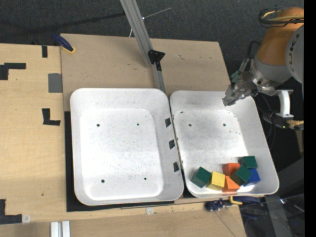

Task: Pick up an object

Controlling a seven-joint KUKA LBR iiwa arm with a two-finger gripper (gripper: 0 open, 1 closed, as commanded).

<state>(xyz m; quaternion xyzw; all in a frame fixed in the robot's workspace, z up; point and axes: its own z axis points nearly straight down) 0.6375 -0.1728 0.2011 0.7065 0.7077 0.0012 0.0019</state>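
Nearest the camera, in the lower right of the frame, a cluster of small coloured blocks (228, 176) lies huddled in the bottom corner of the right bin (207, 127); a dark green block (201, 176) sits at the left end, a yellow block (217, 180) touches it, an orange block (230, 183) comes next, and behind these an orange-red block (229, 169), 2 more green ones (247, 161) and a blue block (253, 176) press against the bin's far right wall; several touch or overlap, so the exact count is hard to read.

The left bin (118, 147) fills the middle of the frame, just beside the right one.

In the upper right the grey and orange arm (276, 48) reaches in, and its gripper (231, 99) hangs over the upper right rim of the right bin, well apart from the blocks; nothing is between its tips, and whether the claw is apart or together cannot be told at this size.

The blocks look stiff, light and smooth-faced, likely foam or wood, not fragile; the dark green block seems the easiest to take, since its left side stands free; a grip across 2 opposite flat faces should hold, while the packed ones risk being nudged rather than caught.
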